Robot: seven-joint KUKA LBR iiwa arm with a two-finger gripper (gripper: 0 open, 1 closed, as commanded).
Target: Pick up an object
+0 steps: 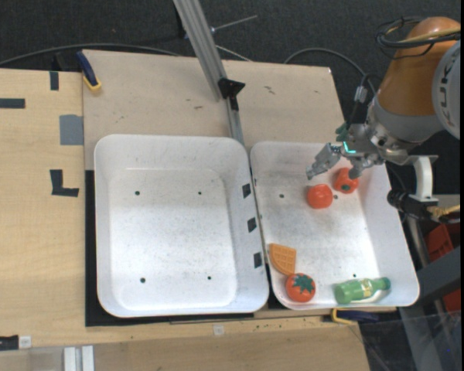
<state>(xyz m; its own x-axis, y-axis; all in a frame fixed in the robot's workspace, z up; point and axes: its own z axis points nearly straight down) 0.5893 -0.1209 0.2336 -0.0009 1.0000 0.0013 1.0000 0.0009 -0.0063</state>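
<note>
Two tomatoes (319,196), wedge (283,257), bottle (361,289) lie in right bin (387,230)

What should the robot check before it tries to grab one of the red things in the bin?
1. Tool over the right bin: ok.
2. A target close by: ok, two red round items, one left of the tool, one right under it.
3. Item between the fingers: not ok, none seen there.
4. Two red items far enough apart to take one: cannot tell.
5. Orange wedge, tomato and green bottle away from the tool: ok, along the near edge.
</note>
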